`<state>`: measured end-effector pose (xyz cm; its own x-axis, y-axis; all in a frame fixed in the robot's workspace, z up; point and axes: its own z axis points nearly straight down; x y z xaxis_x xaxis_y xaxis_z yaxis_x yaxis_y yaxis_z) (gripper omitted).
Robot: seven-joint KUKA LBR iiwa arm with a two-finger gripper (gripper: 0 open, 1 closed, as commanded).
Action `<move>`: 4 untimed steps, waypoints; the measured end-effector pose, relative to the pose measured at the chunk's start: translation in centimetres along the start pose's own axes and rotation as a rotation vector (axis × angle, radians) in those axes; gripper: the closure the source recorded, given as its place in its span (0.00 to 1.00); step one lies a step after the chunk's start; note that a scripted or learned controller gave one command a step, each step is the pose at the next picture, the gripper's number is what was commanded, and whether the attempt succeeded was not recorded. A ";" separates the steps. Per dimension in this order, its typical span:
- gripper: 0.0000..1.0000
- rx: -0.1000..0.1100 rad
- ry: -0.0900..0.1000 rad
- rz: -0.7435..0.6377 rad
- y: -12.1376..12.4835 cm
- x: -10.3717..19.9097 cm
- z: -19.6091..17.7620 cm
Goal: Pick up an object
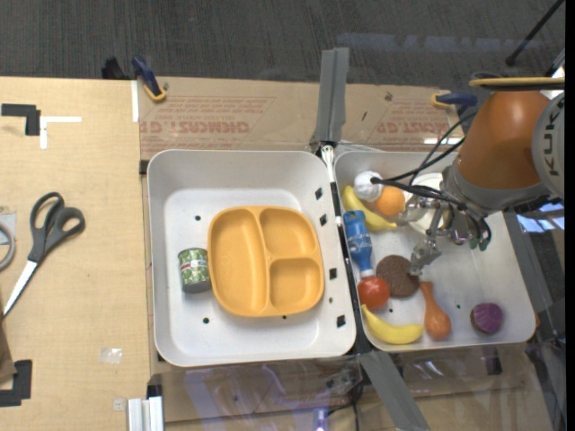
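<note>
My gripper [422,257] hangs at centre right of the frame, in the right white bin [517,268], just above the round brown cookie [396,275]. I cannot tell how my jaws stand; nothing shows between them.

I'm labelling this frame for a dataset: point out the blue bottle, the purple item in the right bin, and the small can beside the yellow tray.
blue bottle [358,238]: camera view, on its body.
purple item [487,317]: camera view, on its rounded top.
small can [193,269]: camera view, on its green label.
</note>
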<state>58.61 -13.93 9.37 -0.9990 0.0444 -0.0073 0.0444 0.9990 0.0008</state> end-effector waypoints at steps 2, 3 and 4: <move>0.00 0.004 -0.010 0.112 -2.7 -1.9 -1.8; 0.00 0.004 -0.030 0.224 3.4 -2.6 -1.6; 0.00 0.004 -0.026 0.256 4.1 -4.0 -1.5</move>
<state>62.79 -10.01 10.85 -0.9545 0.2963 -0.0325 0.2964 0.9551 0.0022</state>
